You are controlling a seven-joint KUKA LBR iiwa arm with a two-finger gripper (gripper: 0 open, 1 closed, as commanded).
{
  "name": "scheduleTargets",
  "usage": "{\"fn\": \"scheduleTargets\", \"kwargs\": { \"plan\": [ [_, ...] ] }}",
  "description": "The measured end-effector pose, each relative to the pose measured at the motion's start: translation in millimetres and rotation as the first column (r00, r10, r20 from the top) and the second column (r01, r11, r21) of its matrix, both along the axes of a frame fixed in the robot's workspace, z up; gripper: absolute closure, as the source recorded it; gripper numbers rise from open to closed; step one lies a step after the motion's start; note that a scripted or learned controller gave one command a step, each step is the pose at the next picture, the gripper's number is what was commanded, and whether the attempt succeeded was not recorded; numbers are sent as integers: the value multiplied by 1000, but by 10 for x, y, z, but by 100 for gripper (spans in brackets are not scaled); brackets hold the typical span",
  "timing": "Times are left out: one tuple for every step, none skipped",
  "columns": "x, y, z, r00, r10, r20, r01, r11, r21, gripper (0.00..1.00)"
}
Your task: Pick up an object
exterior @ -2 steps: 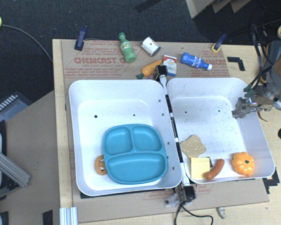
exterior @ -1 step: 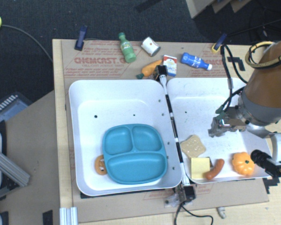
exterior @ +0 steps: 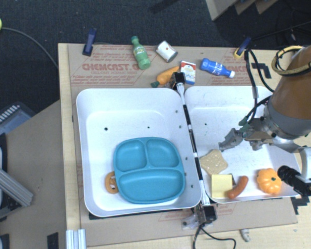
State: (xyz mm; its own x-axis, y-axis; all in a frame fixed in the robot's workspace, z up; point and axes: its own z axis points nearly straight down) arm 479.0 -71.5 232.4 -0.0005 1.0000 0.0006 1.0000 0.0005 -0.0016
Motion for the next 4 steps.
{"fn": "scheduleTargets", "kwargs": {
  "plan": [
    [240,-211,-667,1000,-1,0,1,1000,0,0],
    [135,-199,-1124,1000,-1,-1,1,1000,0,0],
    [95,-262,-1462,1000,0,3,0,1000,1,0],
    [24,-306,-1457,1000,-1,8,1,1000,0,0]
  ]
}}
